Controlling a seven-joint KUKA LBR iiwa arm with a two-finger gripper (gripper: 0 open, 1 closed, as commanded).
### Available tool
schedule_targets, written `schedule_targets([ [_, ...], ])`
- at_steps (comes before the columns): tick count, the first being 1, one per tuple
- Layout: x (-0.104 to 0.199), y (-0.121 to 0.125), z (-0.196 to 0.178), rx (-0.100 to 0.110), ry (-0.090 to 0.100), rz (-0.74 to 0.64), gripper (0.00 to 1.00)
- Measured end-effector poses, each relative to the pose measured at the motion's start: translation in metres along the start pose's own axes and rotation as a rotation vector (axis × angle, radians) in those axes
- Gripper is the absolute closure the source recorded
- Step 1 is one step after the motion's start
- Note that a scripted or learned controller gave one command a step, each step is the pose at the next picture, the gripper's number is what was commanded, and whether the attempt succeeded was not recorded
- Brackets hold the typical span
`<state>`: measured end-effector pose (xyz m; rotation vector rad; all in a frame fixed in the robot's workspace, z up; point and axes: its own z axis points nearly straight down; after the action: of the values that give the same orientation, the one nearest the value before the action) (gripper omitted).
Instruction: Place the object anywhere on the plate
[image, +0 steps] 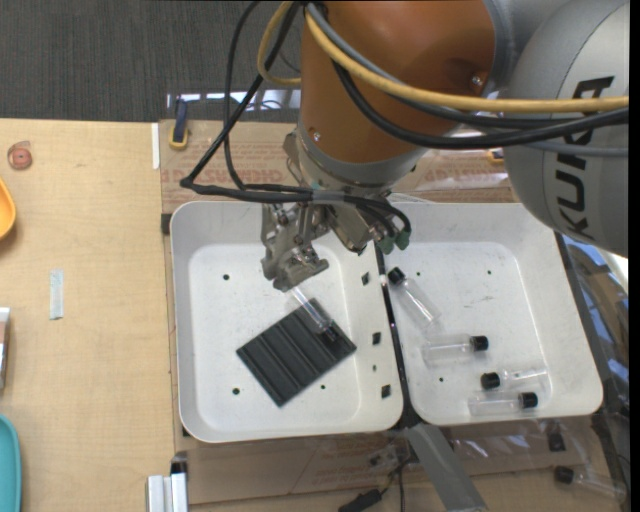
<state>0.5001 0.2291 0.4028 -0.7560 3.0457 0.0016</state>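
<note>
Vials and a dark ribbed plate share two shallow white bins on the bench in front of you, seen from above at a slant. The grey arm with its orange band reaches in from the right and hangs over the left bin (200, 400).

The gripper (296, 272) sits low over that bin, just above the upper corner of the plate (296, 354). A clear vial with a dark cap (313, 315) pokes out from beneath the fingers and runs diagonally down and to the right, its capped end resting on or just over the plate's upper edge. Whether the fingers grip the vial or merely sit above it, you cannot tell from this angle, nor how wide they stand.

The plate lies flat and turned like a diamond in the middle of the left bin, directly below the gripper in the picture. Since the vial's long axis already points onto it, the placement likely needs very little travel.

The right bin (560, 400) holds several more clear vials: one vial near the divider (409, 295), one in the middle (455, 347), and a pair lying close together by the lower edge (510, 390).
</note>
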Motion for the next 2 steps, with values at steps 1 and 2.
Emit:
schedule_targets([
  [1,-0.057,-0.031,-0.039,-0.001,-0.001,-0.290,1.00],
  [2,-0.028,-0.021,-0.005,-0.002,0.002,-0.424,1.00],
])
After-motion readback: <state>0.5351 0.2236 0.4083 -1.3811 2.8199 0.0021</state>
